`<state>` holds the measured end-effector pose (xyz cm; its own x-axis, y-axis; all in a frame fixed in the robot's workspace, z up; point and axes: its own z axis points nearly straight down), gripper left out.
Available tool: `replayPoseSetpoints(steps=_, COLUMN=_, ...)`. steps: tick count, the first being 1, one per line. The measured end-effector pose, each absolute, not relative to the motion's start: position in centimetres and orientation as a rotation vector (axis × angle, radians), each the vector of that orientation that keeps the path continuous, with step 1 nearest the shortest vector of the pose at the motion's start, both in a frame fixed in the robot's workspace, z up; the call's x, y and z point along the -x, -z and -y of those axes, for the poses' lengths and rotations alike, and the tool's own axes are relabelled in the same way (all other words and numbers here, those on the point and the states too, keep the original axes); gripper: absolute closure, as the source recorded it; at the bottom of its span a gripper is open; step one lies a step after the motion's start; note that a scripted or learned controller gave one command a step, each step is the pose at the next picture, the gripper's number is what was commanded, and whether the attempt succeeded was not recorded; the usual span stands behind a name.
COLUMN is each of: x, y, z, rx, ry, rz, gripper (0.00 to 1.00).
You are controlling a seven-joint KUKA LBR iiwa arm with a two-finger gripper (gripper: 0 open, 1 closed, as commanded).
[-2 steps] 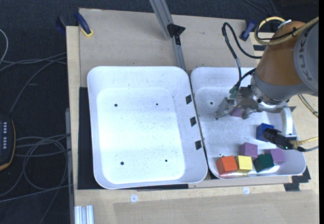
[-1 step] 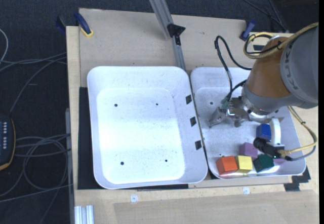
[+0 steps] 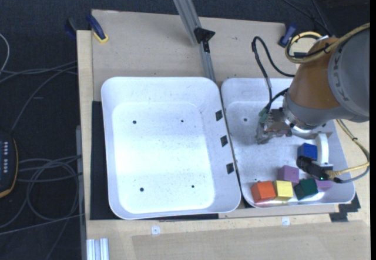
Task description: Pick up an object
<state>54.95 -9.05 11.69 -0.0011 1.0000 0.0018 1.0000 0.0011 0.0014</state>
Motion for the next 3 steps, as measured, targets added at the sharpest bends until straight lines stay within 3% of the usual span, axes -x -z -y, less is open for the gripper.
replayPoseSetpoints(steps=2, x=-55.5, y=-22.6, z=8.3, rx=2.224, ry=0.009, rz=2.229, gripper=1.0)
replayPoseSetpoints(steps=3, x=-55.5, y=-21.5, z=8.3, rx=2.219, ry=-0.002, rz=2.222, gripper=1.0)
